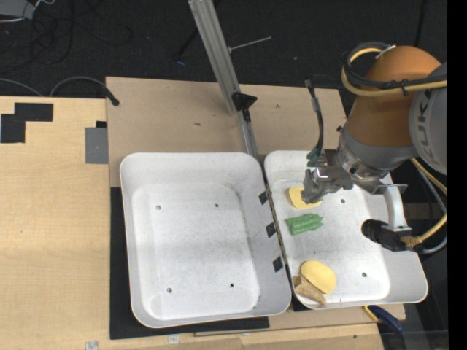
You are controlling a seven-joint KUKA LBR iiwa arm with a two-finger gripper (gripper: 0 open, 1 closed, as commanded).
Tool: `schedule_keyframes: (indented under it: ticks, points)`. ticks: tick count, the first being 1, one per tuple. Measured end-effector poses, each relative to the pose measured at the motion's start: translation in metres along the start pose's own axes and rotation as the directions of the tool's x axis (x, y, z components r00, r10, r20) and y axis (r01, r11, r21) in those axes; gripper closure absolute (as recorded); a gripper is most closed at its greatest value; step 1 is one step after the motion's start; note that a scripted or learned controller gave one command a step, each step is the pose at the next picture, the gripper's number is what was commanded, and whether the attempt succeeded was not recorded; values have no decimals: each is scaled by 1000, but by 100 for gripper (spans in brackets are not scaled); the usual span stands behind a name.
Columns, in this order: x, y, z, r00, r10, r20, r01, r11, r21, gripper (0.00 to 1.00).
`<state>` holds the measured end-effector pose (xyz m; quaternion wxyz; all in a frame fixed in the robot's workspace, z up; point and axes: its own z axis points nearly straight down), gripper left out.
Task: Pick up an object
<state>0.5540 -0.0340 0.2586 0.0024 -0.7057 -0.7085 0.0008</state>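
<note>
The right bin [379,283] holds a pale yellow piece [299,198] near its upper left. Below it lies a green leafy piece [304,224], and a round yellow object [319,275] with a tan piece [310,291] beside it rests at the bin's front left corner. My gripper [312,192] hangs low over the right bin, directly at the right edge of the pale yellow piece, partly covering it. The grey wrist and orange band rise behind it to the right.
The left bin [146,188] sits beside the right one, joined by black clips [269,228] along the shared rim. A slanted aluminium rail [219,57] stands behind the bins. A black cable fitting [383,233] hangs over the right bin's right side.
</note>
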Motion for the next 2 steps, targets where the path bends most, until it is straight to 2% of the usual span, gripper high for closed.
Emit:
schedule_keyframes:
  ticks: [1, 2]
  points:
    - [47, 3, 14, 1000, 0, 0, 0, 1000, 2, 100]
    - [95, -9, 28, 1000, 1, 1, -1, 1000, 2, 100]
